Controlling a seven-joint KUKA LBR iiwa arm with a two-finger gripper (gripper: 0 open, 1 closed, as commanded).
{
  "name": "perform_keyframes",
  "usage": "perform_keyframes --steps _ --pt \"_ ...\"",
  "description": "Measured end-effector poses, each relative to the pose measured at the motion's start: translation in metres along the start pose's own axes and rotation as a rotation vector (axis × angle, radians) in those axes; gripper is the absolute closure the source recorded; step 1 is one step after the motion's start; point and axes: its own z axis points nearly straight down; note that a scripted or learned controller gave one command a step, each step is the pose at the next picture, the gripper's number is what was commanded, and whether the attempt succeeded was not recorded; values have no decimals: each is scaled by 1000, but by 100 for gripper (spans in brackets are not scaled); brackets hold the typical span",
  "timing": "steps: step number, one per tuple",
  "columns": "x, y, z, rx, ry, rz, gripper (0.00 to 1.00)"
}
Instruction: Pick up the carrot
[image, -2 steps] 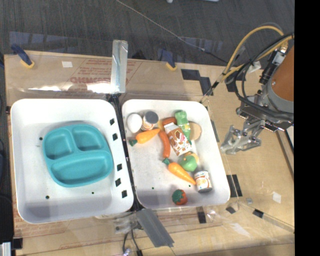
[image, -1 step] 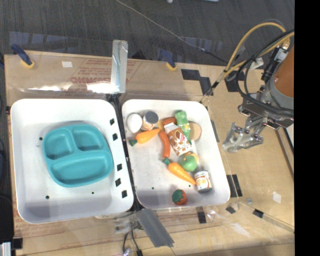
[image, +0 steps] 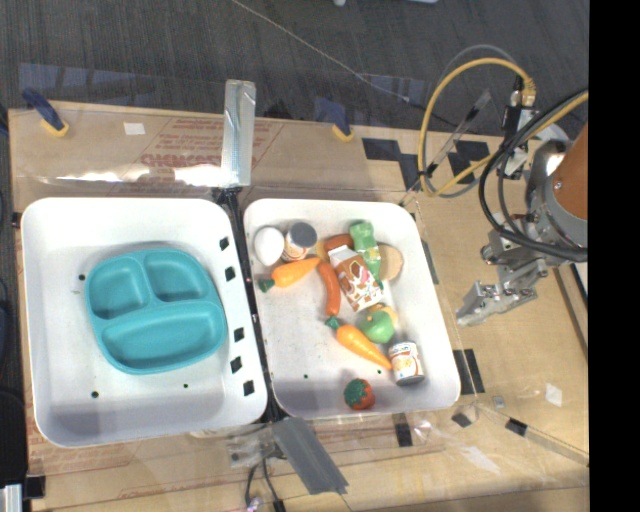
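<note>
We log: table (image: 520, 400) of cardboard, two white bins; right bin (image: 300, 380) holds carrot (image: 362, 344). Gripper (image: 492, 300) outside, over the table; fingers' state unclear.

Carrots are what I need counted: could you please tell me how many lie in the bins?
2 orange toy carrots: one near the right bin's left wall, one lower, toward its front right. More may be hidden.
</note>
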Motion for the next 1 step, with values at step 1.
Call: perform_keyframes --steps 1 --pt "-1 -1 -10 0 0 -3 100"
